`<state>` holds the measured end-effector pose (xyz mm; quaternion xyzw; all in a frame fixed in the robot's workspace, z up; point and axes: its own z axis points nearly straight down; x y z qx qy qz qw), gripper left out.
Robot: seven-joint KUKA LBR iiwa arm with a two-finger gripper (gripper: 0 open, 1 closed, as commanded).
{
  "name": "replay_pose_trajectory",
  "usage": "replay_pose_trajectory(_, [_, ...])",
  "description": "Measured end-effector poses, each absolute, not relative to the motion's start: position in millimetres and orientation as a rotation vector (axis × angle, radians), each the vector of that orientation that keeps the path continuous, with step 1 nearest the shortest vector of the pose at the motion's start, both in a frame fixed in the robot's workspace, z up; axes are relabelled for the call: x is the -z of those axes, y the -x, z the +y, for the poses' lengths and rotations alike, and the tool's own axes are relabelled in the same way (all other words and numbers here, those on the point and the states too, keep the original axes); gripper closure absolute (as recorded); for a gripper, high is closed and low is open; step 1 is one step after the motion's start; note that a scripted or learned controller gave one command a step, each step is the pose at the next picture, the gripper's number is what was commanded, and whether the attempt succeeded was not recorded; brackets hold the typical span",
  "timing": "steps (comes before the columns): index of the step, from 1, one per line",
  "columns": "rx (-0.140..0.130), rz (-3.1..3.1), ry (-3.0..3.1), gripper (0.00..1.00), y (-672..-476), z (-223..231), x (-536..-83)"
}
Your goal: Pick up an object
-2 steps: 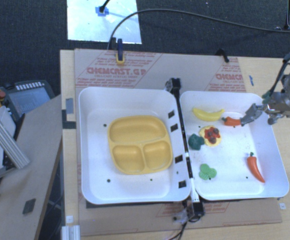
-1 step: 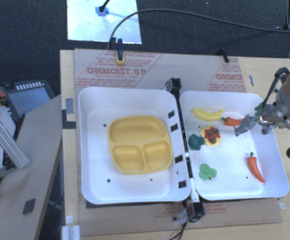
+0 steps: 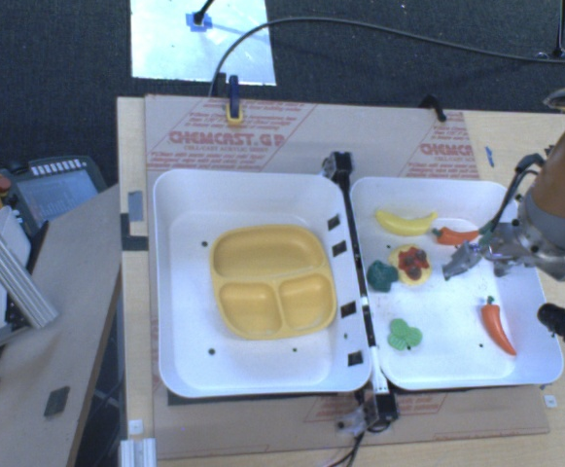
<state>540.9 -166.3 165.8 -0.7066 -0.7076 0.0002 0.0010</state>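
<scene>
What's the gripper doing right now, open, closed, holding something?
Gripper: over the right bin, beside the small pizza; open or closed cannot be told.

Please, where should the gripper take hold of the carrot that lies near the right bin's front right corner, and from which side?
Grip the carrot across its thick orange middle, coming straight down from above. It lies flat with bare floor on both long sides, so I judge the fingers fit there; the tip tapers and the green top is small.

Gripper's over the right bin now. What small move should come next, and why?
Probably a short drop straight down with a slight shift toward the pizza toy. The gripper sits just right of it, above the right bin, with nothing seen between its fingers. The chili pepper lies just behind, so keep the descent narrow.
</scene>
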Motion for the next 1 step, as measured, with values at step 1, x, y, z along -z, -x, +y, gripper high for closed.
replay_pose_trajectory(1, [0.0,-2.222,2.22,0.0,-539.9,-167.7,-125.0])
